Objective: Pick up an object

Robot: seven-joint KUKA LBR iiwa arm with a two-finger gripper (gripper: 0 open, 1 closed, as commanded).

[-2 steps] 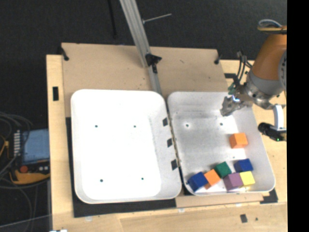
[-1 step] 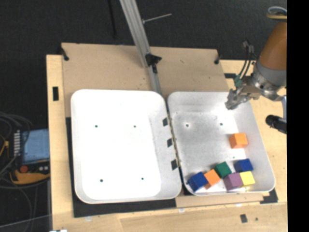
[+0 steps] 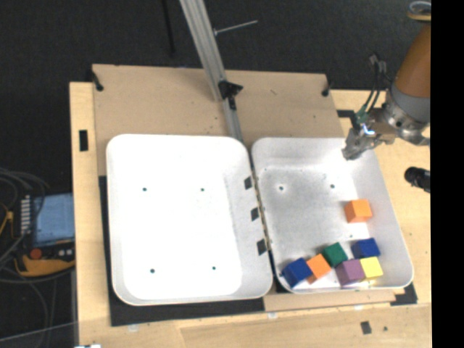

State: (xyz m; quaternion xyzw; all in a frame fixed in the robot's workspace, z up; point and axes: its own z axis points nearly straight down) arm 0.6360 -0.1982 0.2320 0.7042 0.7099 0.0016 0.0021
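1. The gripper (image 3: pixel 354 148) hangs over the far right corner of the right bin (image 3: pixel 304 167); whether its jaws are spread or pressed together cannot be told at this size, and nothing is visible between them.
2. Behind it the arm runs up to the right, grey at the wrist with its orange band (image 3: pixel 416 67) above.
3. Inside the right bin, all the blocks lie toward the near right part, well apart from the gripper. A lone orange block (image 3: pixel 358 210) sits nearest the gripper, by the right wall.
4. Nearer the front wall of the right bin lies a cluster: a dark blue block (image 3: pixel 365 248), a yellow block (image 3: pixel 372 267), a purple block (image 3: pixel 351 271), a green block (image 3: pixel 334 254), a second orange block (image 3: pixel 318 266) and a blue block (image 3: pixel 296 271), packed closely in a row along the front.
5. Left of the right bin, touching it along a hinged-looking seam, sits the left bin (image 3: pixel 181 216), its white floor bare.
6. Both bins rest on a pale wooden bench (image 3: pixel 217 93) with a brown board under them.
7. A slanted metal rail (image 3: pixel 206 42) rises beyond the right bin's far left corner.
8. Far left of the bins, dark floor holds cables and a blue box (image 3: pixel 54 220).
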